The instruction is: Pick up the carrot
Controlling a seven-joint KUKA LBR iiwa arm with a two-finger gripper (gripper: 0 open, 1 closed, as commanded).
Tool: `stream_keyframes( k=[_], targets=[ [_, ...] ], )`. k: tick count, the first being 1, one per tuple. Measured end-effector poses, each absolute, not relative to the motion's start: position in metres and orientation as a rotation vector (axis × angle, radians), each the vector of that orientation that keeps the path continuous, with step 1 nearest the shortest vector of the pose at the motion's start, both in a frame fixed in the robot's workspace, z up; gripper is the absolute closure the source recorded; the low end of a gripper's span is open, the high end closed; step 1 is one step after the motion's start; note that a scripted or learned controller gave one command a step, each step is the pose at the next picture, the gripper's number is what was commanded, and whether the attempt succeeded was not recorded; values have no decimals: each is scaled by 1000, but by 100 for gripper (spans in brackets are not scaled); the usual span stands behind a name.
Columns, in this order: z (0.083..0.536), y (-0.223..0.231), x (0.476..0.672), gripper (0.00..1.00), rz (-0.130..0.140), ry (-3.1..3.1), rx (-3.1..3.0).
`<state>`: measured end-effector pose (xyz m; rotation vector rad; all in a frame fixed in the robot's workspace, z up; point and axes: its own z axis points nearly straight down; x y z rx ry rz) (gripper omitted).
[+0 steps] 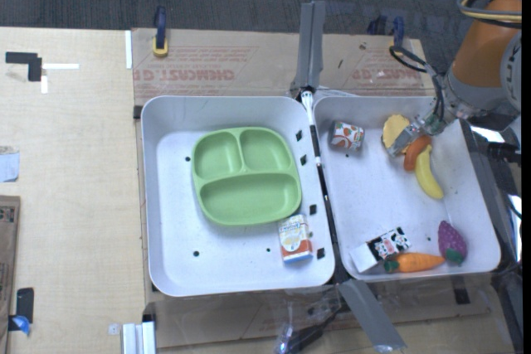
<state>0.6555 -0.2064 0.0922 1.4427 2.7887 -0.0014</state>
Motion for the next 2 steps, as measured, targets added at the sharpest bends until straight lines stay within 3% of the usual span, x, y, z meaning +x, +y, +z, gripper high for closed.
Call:
stream_keyframes(
  k=[1,2],
  targets=[
    [103,-207,657,100,-3,2786,1439],
    [136,-221,591,100,0,2567,1808]
  ],
)
